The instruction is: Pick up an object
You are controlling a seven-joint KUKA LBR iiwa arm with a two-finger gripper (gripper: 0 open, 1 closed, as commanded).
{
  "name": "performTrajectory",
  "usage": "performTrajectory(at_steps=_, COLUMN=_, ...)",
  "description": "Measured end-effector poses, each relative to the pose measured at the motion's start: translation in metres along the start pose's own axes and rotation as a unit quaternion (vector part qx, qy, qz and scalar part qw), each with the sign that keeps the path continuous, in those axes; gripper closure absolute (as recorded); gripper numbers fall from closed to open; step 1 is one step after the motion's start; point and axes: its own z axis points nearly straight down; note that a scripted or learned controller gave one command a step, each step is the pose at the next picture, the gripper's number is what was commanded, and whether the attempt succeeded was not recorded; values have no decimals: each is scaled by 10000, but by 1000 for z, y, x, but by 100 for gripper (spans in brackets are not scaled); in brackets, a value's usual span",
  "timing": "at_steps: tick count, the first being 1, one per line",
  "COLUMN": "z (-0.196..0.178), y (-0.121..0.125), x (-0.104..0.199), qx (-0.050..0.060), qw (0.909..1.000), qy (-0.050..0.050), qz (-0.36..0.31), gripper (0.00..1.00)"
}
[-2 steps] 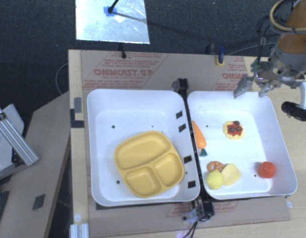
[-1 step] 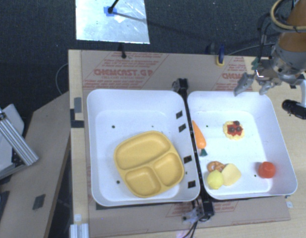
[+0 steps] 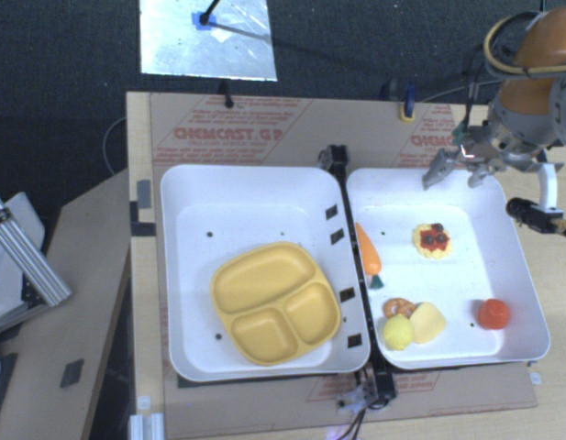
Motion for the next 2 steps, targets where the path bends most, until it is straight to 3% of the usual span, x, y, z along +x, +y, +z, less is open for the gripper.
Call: performTrajectory(at_steps=2, z=101, y=-6, x=3, qx=5, qw=10000, qy=4, qz=-5, gripper=0)
